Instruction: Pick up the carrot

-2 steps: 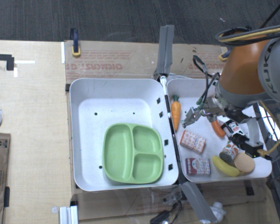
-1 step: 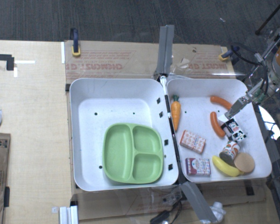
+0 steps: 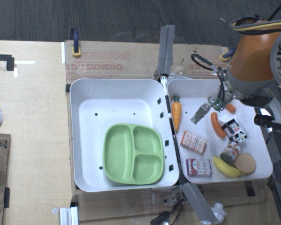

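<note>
The carrot [image 3: 176,114] is lying in the right bin [image 3: 264,170], hard against that bin's left wall, at roughly nine o'clock from the bin's middle. It is lying lengthwise with its green top pointing to twelve o'clock and its tip to six o'clock. Nothing is resting on it, and the nearest neighbour, a small pink carton [image 3: 193,141], is sitting near its tip at about four o'clock from it, apart from it.

The arm is reaching in from three o'clock. The tool [image 3: 202,112] is hanging over the upper middle of the right bin, at about three o'clock from the carrot and clear of it. Whether it is open or closed cannot be told from this view; nothing is showing in its grasp. A sausage [image 3: 218,124] is lying just beside the tool at four o'clock.

The left bin [image 3: 84,90] is holding a green divided plate [image 3: 133,153], which is playing no part in the task.

Judgement: the approach step is in hand and the grasp is not yet made. The next move is calling for travel toward nine o'clock until the tool is standing above the carrot's thicker upper half, then a descent with the fingers set across the carrot's width. The wall alongside is leaving little room on that side, so a fouled finger is the likely fault.
</note>
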Controlling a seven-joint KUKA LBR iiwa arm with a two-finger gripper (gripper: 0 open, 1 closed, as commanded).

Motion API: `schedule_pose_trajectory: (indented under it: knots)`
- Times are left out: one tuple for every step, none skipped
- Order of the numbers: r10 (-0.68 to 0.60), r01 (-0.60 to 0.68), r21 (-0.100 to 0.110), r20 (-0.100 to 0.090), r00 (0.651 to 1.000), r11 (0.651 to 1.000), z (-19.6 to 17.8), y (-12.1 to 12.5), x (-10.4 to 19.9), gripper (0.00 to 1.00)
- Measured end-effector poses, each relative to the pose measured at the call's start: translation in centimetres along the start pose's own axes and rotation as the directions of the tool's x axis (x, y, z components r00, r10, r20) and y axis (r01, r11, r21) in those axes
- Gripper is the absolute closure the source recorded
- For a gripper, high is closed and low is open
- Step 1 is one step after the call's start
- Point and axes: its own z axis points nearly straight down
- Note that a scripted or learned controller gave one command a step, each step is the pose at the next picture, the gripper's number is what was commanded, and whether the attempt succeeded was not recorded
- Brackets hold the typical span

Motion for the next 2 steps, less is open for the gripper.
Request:
schedule_pose_trajectory:
  knots:
    - [-0.17, 0.17, -0.002, 0.002, 0.985, 0.985, -0.1, 5.1, 5.4, 0.0]
    - [-0.386, 0.386, -0.002, 0.005, 0.922, 0.922, -0.1, 3.3, -2.7, 0.0]
